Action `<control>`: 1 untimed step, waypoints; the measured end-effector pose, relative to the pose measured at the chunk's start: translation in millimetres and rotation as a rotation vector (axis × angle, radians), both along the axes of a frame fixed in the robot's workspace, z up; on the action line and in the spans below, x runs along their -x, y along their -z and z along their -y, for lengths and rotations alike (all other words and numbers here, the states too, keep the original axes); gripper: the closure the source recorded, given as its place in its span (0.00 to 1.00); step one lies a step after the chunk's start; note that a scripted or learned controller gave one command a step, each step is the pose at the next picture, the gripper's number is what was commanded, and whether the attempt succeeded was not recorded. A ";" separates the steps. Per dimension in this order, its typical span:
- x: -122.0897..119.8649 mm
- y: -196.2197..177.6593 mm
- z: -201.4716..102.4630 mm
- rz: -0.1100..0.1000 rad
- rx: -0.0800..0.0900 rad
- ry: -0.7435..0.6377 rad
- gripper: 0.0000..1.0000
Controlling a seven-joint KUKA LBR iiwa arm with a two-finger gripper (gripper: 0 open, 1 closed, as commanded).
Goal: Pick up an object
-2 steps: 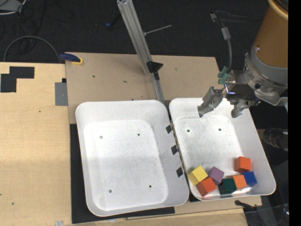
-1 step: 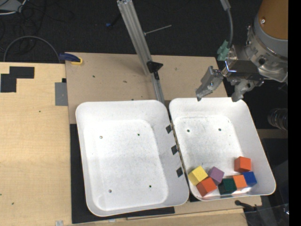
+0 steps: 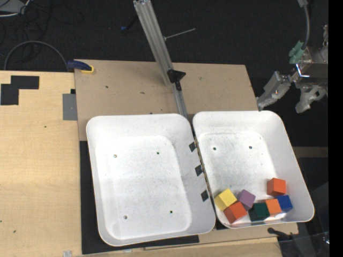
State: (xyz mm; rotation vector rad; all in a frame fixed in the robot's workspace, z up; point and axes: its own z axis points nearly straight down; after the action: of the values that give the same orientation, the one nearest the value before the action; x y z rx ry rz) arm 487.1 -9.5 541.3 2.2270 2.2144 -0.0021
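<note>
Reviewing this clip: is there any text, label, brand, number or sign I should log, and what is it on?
None can be read.
The blocks in the right bin have plain coloured faces.
The black tabs where the bins meet, and the left bin, carry no marks.
The gripper is too small and blurred to show any label.

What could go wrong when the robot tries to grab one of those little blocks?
1. The blocks are bunched in the near corner of the right bin, many touching, so the gripper may knock neighbours or catch two at once.
2. They lie close to the bin's wall, so the jaws might bump it on the way down.
3. The gripper sits beyond the bin's far corner, away from the blocks, so a slightly wrong aim could miss them.
</note>
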 end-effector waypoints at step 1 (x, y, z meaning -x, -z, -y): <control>0.4 1.1 81.5 -0.002 0.001 0.002 0.00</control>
State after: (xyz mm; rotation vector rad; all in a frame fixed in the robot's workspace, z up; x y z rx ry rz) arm 486.8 -91.0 540.2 2.2291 2.2130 -0.0047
